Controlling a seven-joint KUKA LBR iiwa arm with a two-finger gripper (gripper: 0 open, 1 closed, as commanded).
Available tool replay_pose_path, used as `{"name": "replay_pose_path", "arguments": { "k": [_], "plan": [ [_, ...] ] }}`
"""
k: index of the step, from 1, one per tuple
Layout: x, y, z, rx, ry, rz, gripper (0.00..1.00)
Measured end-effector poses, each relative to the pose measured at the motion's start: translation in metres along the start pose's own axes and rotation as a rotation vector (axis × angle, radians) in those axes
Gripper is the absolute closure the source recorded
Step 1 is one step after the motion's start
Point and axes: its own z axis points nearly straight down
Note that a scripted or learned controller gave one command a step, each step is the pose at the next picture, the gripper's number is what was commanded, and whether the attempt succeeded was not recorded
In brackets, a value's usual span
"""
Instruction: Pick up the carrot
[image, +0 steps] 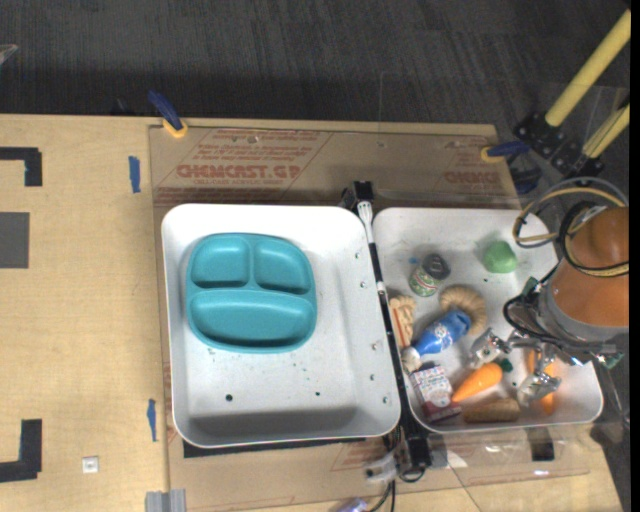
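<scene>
The carrot (478, 380) lies in the right bin (455, 228), wedged among a blue bottle (442, 333), a small carton (431, 385) and a brown piece. The gripper (515, 360) hangs just right of it; its state cannot be told. Crowding risks a wrong grab. The arm hides the bin's right side.

The table (70, 330) is light wood, marked with black tape pieces toward 9 o'clock and small blue tape strips. A brown cardboard sheet (320, 165) printed in red lies flat on it, and on that sheet two shallow white bins sit touching: the left bin (200, 400) at centre, the right bin (580, 405) toward 3 o'clock.
</scene>
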Motion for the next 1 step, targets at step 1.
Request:
{"name": "replay_pose_path", "arguments": {
  "k": [1],
  "plan": [
    [0.0010, -0.0040, 0.0001, 0.003, -0.006, -0.368, 0.00]
  ]
}}
